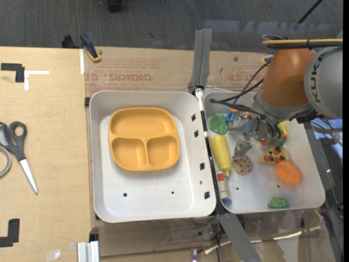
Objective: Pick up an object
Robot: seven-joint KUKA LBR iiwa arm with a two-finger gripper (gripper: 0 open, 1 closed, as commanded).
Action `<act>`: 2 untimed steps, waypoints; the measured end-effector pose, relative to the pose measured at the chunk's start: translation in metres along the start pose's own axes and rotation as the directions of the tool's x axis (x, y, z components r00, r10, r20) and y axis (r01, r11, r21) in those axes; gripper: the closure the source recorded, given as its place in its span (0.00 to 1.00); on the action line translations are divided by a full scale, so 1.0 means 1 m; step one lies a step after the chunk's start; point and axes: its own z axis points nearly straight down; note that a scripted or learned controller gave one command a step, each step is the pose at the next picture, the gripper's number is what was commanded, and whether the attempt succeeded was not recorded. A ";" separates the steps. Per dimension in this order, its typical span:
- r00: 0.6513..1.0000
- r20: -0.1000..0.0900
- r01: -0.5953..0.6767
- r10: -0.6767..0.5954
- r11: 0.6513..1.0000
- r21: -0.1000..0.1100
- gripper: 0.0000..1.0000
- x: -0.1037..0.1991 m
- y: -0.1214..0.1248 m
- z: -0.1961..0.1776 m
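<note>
Your gripper (244, 145) hangs low in the right bin (311, 201), fingers spread and grasping nothing. The brown cookie (242, 165) lies flat just below the fingertips; the yellow bottle (221, 152) lies beside them on the left, long axis running up-down.

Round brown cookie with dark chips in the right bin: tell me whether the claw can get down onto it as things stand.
Probably yes. The claw hangs just above the round brown cookie, whose top is uncovered. The yellow mustard bottle lies close on its left, apart from it, and might crowd one side.
</note>
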 end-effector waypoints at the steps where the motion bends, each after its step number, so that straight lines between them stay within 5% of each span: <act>1: 0.828 -0.002 -0.561 0.561 0.828 0.005 0.00 0.012 -0.003 0.001; 2: 0.823 -0.003 -0.568 0.568 0.823 0.002 0.00 0.063 -0.015 0.001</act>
